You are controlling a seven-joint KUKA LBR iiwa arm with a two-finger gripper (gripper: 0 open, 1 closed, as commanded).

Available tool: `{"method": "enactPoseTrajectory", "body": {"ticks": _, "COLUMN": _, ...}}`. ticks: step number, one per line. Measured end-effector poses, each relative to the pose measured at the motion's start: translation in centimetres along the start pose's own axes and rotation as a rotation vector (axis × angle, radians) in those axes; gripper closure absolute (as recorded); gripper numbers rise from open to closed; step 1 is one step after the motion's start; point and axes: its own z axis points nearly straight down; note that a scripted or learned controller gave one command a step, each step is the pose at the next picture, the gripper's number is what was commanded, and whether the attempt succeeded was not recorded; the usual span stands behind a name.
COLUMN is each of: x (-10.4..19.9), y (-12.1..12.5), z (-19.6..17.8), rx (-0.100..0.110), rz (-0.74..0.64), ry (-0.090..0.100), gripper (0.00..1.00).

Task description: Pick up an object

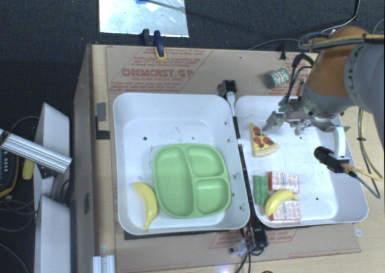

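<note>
My gripper [287, 121] hangs over the back part of the right bin [355, 199], just right of a pizza slice [262, 140] and apart from it. Its fingers [272, 121] stand spread, open, with nothing between them. Near the front of that bin a small yellow banana [278, 199] lies on red-and-white packets [284, 181], with a green block [259, 188] beside them. In the left bin [174, 109] a green divided plate [191, 180] lies flat, and a second banana [146, 203] rests at its front left.
A small green-and-white can [278, 77] lies on the bench behind the right bin. A black clamp [227, 89] sits where the two bins meet at the back. A black cabled part [329, 159] of the arm reaches over the right bin's right side.
</note>
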Motion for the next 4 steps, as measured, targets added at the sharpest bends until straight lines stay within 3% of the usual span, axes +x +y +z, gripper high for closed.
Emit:
{"method": "enactPoseTrajectory", "body": {"ticks": 1, "x": 1.6, "y": 0.7, "z": 6.0, "rx": 0.002, "rz": -0.001, "ry": 0.0, "gripper": 0.0}}
{"method": "enactPoseTrajectory", "body": {"ticks": 2, "x": 1.7, "y": 0.5, "z": 6.0, "rx": 0.001, "rz": 0.002, "ry": -0.001, "gripper": 0.0}}
{"method": "enactPoseTrajectory", "body": {"ticks": 3, "x": 0.7, "y": -6.0, "z": 6.0, "rx": 0.0, "rz": 0.003, "ry": -0.001, "gripper": 0.0}}
{"method": "enactPoseTrajectory", "body": {"ticks": 4, "x": 2.1, "y": 0.8, "z": 5.9, "rx": -0.002, "rz": 0.001, "ry": -0.001, "gripper": 0.0}}
